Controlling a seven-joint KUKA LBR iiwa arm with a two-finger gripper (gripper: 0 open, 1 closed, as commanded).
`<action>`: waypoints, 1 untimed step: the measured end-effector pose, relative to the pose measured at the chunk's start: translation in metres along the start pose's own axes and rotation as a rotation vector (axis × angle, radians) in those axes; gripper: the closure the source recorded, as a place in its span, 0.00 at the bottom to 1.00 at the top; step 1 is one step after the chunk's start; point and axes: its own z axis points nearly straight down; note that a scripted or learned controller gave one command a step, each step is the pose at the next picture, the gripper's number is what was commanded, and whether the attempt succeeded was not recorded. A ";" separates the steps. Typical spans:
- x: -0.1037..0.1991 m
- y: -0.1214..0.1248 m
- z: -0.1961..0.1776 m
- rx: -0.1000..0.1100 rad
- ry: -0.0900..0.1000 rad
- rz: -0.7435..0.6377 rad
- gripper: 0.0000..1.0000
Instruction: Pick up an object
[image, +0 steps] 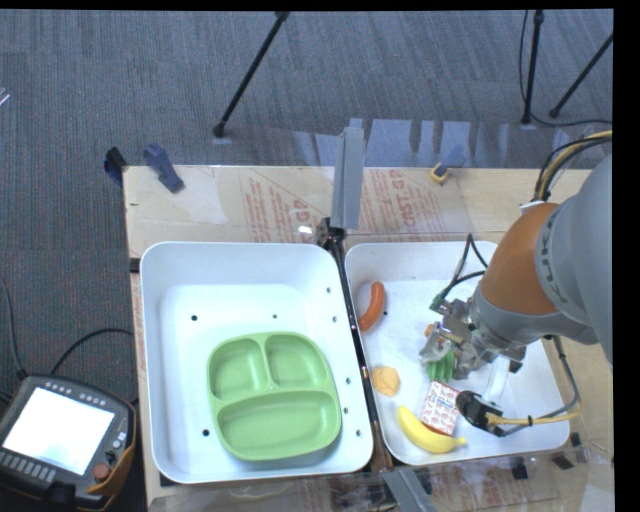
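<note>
The claw (452, 352) hangs low in the right bin (400, 262), over something green; whether it grips cannot be told. A small carton (438, 406) lies at its 6 o'clock beside the banana (428, 432). The carton looks light and stiff, best pinched across its short sides.

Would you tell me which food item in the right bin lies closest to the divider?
The orange sausage, lying against the divider; the banana sits further right.
</note>
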 end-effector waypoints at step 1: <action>0.121 0.025 -0.098 -0.017 0.008 0.084 1.00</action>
